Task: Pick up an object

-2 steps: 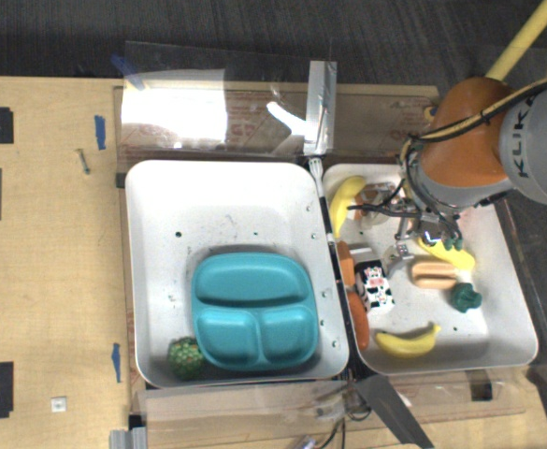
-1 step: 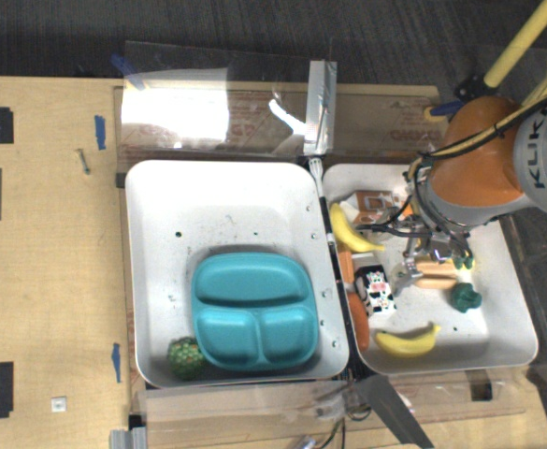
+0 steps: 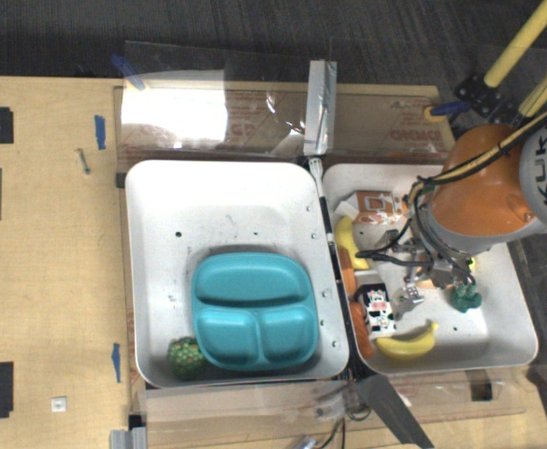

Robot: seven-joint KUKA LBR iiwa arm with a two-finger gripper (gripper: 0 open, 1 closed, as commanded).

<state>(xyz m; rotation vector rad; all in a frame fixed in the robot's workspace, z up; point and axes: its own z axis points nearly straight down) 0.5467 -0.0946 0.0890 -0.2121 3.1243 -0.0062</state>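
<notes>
Gripper [image 3: 413, 288] low in right bin [image 3: 507, 330], finger state can't be told, above small black-white printed item [image 3: 377, 311] with banana [image 3: 407, 340] just beside, green toy [image 3: 465, 296] near; "KU" legible on arm [image 3: 544, 171].

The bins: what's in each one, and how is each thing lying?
Left bin: holds tray and ball.
Teal tray: flat, right way up.
Green ball: beside the tray, in the near corner.
Right bin: holds the rest.
Banana: lying flat, near front wall.
Gripper: low over the right bin.
</notes>
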